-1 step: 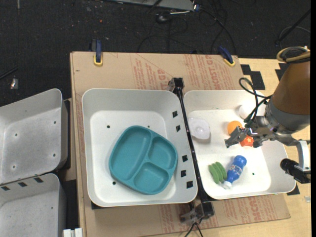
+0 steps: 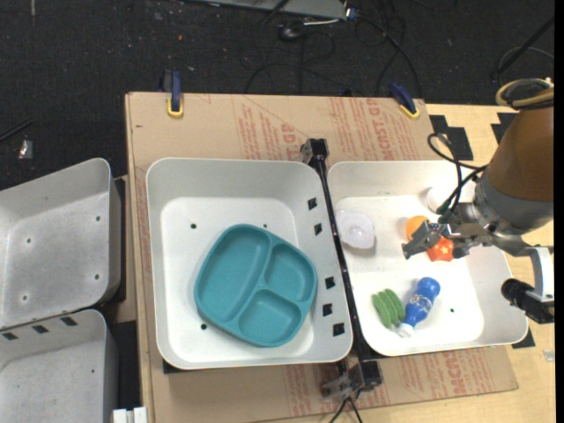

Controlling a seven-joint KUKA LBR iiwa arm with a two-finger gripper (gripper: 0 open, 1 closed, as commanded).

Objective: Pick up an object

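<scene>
1. A robotics lab: white bins (image 2: 167, 263) sit on a cardboard sheet (image 2: 264, 122) clamped to the bench.
2. At twelve o'clock, loose cables (image 2: 379, 25) trail across dark speckled floor (image 2: 79, 51).

The arm (image 2: 525, 170) reached in from the right side, with its orange band above the grey wrist. The wrist pointed to the left and a little downward. The gripper (image 2: 421, 243) was at its left end, low, and its dark fingers (image 2: 414, 248) pointed left.
</scene>
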